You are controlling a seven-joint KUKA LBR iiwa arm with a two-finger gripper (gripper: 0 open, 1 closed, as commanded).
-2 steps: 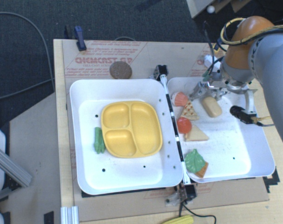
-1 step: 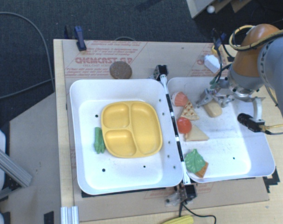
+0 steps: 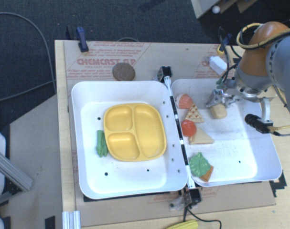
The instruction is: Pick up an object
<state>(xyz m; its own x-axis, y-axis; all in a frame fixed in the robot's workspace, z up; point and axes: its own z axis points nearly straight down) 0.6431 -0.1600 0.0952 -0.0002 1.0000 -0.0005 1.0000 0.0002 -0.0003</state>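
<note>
Bins sit side by side on the bench; the left bin (image 3: 87,175) bears a yellow divided plate (image 3: 134,131) with a green piece (image 3: 102,144) just left of it. The right bin (image 3: 259,166) holds the toy food: beside the plate's right edge lie a waffle wedge (image 3: 193,113), a tomato (image 3: 188,127) and a leafy green (image 3: 199,164). The gripper (image 3: 220,100) hangs low over a tan chunk (image 3: 218,111) farther right, perhaps touching; its opening I cannot tell. Nothing looks lifted yet, so the pick remains.

Red print "CHEMCAST GP" on the cardboard sheet (image 3: 135,56), smaller lines unreadable
</note>
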